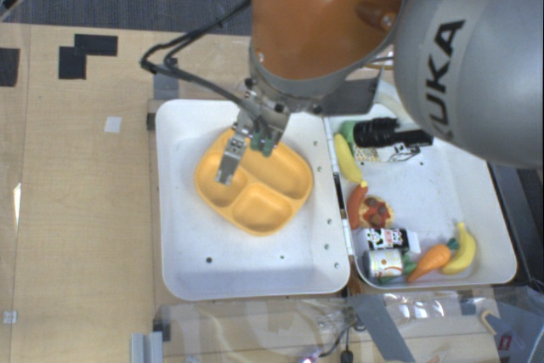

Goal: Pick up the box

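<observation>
1. The gripper (245, 157) hangs over the yellow plate (255, 212) in the left bin (195, 259), its 2 fingers spread with nothing between them.
2. The box (389, 239) (black-and-white) lies in the right bin (442, 191), touching a can (384, 265), near a carrot (429, 259).

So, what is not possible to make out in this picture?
1. Far right corner of the right bin: camera view, hidden behind the grey arm.
2. Far rim of the yellow divided plate: camera view, covered by the gripper.
3. Print on the black-and-white box: too small to read; the can in front hides its lower edge.
4. Label of the can: blurred.
</observation>
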`<action>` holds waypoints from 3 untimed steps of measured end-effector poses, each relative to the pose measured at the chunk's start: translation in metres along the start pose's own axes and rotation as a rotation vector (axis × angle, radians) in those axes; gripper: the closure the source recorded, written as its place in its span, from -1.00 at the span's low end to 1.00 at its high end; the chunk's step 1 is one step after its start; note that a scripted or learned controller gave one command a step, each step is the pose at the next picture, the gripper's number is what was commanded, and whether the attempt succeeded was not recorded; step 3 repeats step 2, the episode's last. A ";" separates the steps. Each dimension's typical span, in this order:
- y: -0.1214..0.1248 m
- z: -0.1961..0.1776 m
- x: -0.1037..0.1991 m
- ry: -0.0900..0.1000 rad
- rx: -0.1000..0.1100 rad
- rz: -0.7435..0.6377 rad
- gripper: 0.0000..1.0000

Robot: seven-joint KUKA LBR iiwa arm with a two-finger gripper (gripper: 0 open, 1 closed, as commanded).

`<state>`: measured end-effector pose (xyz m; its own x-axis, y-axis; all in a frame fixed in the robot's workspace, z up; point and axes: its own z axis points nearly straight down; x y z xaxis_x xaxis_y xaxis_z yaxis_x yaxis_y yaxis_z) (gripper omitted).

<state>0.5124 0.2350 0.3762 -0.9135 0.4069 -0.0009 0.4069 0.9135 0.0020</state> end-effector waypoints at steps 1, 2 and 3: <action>0.000 0.000 0.000 0.000 0.000 0.000 -1.00; -0.034 -0.058 -0.066 -0.004 -0.002 -0.041 -1.00; -0.034 -0.058 -0.066 -0.004 -0.002 -0.041 -1.00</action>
